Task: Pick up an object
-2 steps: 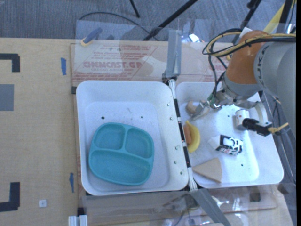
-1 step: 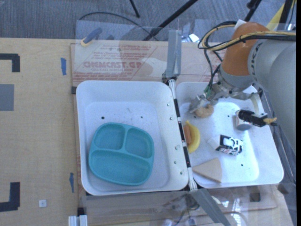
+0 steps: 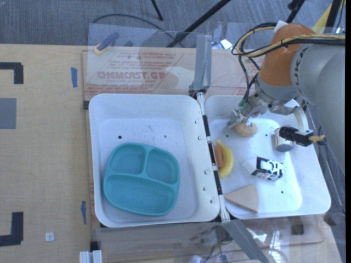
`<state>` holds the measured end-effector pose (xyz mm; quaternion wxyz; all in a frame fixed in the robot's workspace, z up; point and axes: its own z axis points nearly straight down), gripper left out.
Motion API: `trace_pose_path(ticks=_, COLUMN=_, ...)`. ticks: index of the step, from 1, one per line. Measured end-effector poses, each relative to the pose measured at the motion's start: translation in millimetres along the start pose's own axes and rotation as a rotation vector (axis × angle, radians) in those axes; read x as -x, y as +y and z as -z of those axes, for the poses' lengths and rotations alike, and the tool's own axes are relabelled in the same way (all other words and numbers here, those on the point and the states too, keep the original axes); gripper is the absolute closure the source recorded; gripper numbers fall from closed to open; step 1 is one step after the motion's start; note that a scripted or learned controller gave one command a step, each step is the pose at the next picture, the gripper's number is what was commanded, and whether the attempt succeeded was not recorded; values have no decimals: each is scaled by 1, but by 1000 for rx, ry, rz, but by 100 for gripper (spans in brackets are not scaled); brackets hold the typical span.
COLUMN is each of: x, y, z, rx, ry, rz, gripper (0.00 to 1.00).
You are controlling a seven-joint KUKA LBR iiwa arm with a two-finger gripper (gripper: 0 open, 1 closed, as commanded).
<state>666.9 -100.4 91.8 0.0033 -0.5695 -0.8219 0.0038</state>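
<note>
In the camera view my gripper (image 3: 241,115) is down in the far left part of the right bin (image 3: 307,201). It hangs right over a small tan rounded piece (image 3: 246,129), touching it or nearly so. Nothing can be seen held in the gripper. A yellow banana-like piece (image 3: 224,159) lies along the bin's left wall. A small black-and-white object (image 3: 268,169) rests near the middle. A tan wedge (image 3: 244,198) sits in the near left corner.
The left bin (image 3: 109,114) holds a teal divided plate (image 3: 142,178). The grey arm with its orange band (image 3: 282,51) reaches in from the upper right, above the right bin's far side. A raised divider (image 3: 211,163) separates the bins.
</note>
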Motion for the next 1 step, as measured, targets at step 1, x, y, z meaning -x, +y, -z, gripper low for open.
trace_pose_path(ticks=1, x=-55, y=21, z=91, rx=9, ry=-1, rz=-67, gripper=100)
